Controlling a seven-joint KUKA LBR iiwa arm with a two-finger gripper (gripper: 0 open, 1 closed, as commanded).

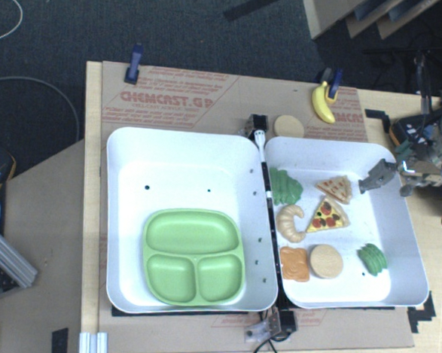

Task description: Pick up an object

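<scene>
My jaws (385, 178) hang over the right bin's (408, 223) far right edge, fingers look together, nothing between them, no contact with any food. Right bin holds the pickable stuff: green leafy piece (285, 185) at the far left corner, small pizza slice (336, 188) just beside it toward the middle, bigger pizza slice (328, 216) below that, croissant (292, 221) along the left wall, touching or nearly touching the bigger slice (hard to tell). Orange waffle-like piece (295, 264) sits at the near left, round tan cookie (326, 261) right beside it, small green vegetable (372, 259) near the right wall, apart from the rest. Left bin (124, 165) carries a green divided plate (193, 254) at its near edge. On the bench's (91, 201) far edge: a banana (323, 104) and a tan disc (289, 126), both outside the bins.
</scene>
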